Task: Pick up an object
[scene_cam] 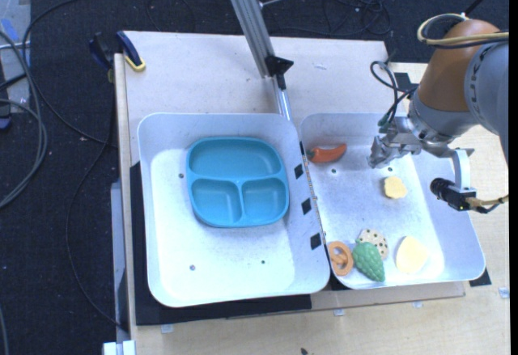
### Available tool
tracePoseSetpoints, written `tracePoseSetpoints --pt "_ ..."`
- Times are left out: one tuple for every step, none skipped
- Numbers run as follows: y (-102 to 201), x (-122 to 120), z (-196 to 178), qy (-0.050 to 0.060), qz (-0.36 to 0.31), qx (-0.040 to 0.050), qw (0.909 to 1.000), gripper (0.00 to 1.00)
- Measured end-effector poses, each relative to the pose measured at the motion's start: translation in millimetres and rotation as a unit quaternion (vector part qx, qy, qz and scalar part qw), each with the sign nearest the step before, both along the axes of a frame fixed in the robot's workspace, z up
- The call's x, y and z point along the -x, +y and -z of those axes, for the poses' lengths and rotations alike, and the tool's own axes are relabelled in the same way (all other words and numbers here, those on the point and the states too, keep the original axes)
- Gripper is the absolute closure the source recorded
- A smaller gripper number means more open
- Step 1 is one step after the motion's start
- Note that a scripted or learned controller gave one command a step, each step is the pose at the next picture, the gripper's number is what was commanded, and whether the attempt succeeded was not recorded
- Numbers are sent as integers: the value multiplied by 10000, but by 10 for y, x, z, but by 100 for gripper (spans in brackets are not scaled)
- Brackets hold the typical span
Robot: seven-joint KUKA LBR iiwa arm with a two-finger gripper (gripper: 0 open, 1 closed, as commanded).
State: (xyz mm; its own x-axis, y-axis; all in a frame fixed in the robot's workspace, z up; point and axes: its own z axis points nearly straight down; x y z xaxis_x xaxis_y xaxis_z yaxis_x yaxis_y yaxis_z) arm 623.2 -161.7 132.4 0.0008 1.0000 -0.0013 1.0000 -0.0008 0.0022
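Lying just beside fingers (380,158): yellow piece (395,188).

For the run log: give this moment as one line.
gripper: over right bin, nothing seen held | nearest: yellow piece, sausage | left bin: blue tray | pick: not yet done

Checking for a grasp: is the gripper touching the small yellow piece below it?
Apart. The camera view shows bare white bin floor between the gripper and the small yellow piece.

In the right bin, 6 small toy foods are seen: an orange-red sausage (327,154) lies at the far left, a yellow chunk (395,188) mid-bin, and a pretzel (341,258), spotted cookie (372,238), green piece (369,261) and pale yellow wedge (410,255) are grouped along the near edge.
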Motion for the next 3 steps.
tracePoseSetpoints --pt "-26 6 -426 -11 4 0 10000 100" --pt "-28 -6 -957 -21 -12 3 10000 100" --pt "596 -25 -1031 6 -45 -16 10000 100"
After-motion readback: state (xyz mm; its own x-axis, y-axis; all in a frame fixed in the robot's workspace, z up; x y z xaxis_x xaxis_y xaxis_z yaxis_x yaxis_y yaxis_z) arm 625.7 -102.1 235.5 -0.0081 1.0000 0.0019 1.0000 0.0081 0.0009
